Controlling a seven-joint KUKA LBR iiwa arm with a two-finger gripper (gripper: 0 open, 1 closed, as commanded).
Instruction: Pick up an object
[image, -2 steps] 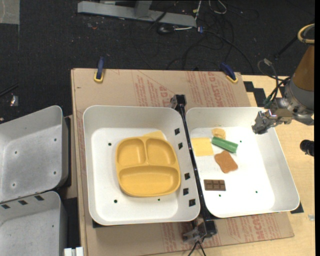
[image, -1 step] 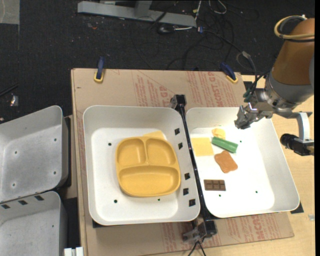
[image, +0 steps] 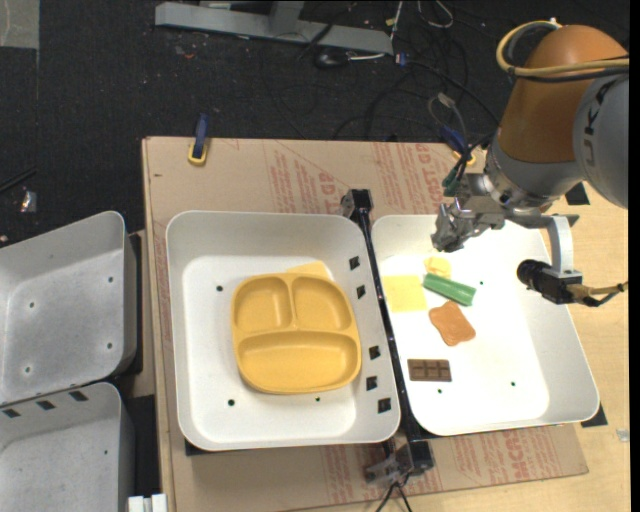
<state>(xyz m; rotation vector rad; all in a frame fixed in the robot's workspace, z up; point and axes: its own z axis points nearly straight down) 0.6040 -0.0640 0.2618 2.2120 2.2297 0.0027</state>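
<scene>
The gripper (image: 448, 238) hovered just above the green stick (image: 448, 288) in the right bin (image: 520, 400), its grip state impossible to tell; the stick appeared light, stiff and narrow, best taken across its short width at mid-length.

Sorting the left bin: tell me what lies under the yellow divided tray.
A pale yellow flat piece pokes out from under the yellow divided tray at its upper right corner. The rest is covered, so its full shape is hidden.
</scene>
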